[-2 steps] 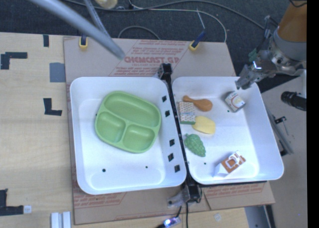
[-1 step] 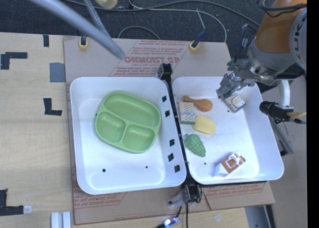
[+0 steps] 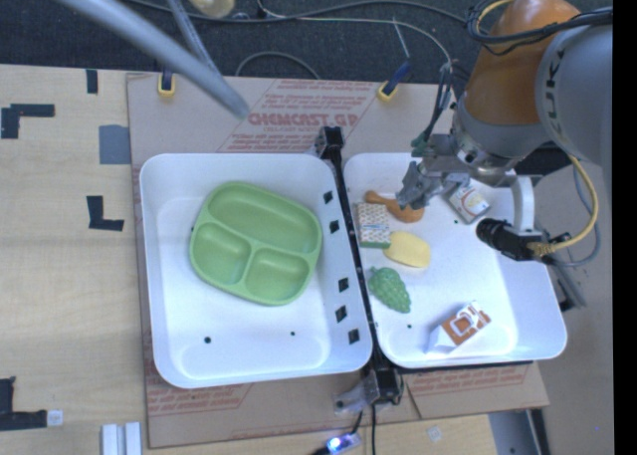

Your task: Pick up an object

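The right bin (image 3: 518,324) holds several small objects. An orange piece (image 3: 401,210) lies near its back left, and my gripper (image 3: 414,192) hangs right over it, its dark fingers reaching down to it. A pale yellow lump (image 3: 409,250) sits just in front, a patterned card (image 3: 374,225) leans at the bin's left wall, a green leafy piece (image 3: 391,289) lies below that, and an orange-and-white carton (image 3: 462,326) rests near the front. I cannot make out whether the fingers touch the orange piece.
A green divided plate (image 3: 257,242) lies in the left bin (image 3: 169,334). A black divider (image 3: 343,244) separates the bins. The arm's grey and orange body (image 3: 528,65) looms over the right bin's back edge, with cables trailing at the right.
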### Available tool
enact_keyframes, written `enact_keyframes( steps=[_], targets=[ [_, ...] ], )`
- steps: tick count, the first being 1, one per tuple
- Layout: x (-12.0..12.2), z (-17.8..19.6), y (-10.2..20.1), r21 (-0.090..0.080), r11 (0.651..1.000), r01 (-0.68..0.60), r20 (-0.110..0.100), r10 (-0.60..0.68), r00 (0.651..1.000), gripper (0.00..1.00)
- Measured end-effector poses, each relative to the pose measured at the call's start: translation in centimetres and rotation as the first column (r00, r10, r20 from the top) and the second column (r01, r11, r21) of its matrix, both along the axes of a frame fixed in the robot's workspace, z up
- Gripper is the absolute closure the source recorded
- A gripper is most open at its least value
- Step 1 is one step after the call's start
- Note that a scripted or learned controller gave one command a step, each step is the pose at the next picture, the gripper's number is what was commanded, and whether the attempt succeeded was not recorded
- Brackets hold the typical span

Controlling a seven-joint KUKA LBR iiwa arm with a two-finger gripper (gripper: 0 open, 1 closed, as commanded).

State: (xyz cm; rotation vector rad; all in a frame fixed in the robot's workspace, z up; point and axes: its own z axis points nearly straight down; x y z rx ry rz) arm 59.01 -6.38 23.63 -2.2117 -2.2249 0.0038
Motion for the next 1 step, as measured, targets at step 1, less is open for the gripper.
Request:
enact_keyframes(
  steps=[1],
  targets=[
    [-1.85, 0.45, 4.55, 0.0, 1.0, 0.001, 0.0, -0.001, 1.0, 1.0]
  ],
)
